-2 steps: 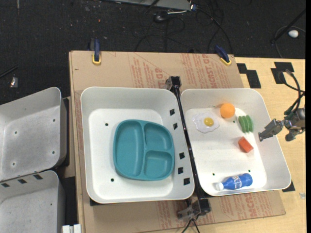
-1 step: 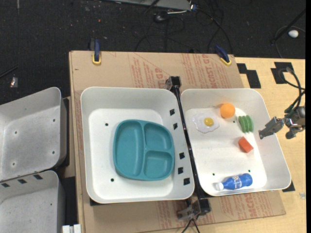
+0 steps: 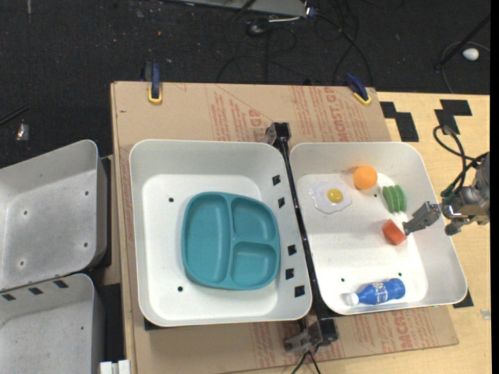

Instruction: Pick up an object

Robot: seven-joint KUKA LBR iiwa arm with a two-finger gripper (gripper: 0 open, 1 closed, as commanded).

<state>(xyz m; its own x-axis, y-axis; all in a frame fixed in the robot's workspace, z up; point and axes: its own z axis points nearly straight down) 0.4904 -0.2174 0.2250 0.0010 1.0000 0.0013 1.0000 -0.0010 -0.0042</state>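
Note:
The right bin (image 3: pixel 437 283) holds a fried-egg toy (image 3: pixel 330 198), an orange ball (image 3: pixel 365 178), a green piece (image 3: pixel 394 198), a small red block (image 3: pixel 394 232) and a blue bottle (image 3: pixel 377 293) lying on its side near the front wall. My gripper (image 3: pixel 427 215) comes in low over the bin's right rim. Its tip is just right of the red block and slightly above it, and nothing shows in its grasp. The wrist (image 3: pixel 468 201) sits at the view's right edge.
A teal divided plate (image 3: pixel 231 240) lies in the left bin (image 3: pixel 148 209). A black divider (image 3: pixel 292 209) runs between the bins. Clamps (image 3: pixel 155 84) pin the cardboard base at the back. White panels (image 3: pixel 47 209) stand to the far left.

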